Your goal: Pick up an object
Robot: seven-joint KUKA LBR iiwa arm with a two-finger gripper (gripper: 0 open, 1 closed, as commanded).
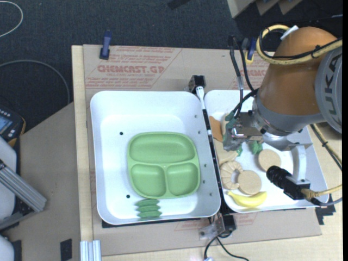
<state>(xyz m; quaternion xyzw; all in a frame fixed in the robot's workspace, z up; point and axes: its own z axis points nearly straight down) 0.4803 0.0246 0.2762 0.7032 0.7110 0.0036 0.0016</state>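
Note:
My gripper (234, 139) hangs low over the left part of the right bin (217, 99), under the grey and orange wrist. Just left of it lies a brown wedge-shaped piece (216, 128). Directly below it is a pale ridged round piece (231, 172). A small green thing (254, 145) shows at the gripper's right, partly hidden by the wrist. Two tan discs (269, 159) (249, 181) and a yellow banana (247, 199) lie nearer the front edge. I see nothing clearly between the fingers.
The left bin (103, 145) holds a green divided plate (163, 163) and a small green ridged piece (148, 207) near its front wall. The wall between the bins runs just left of the gripper. The arm covers the back and right of the right bin.

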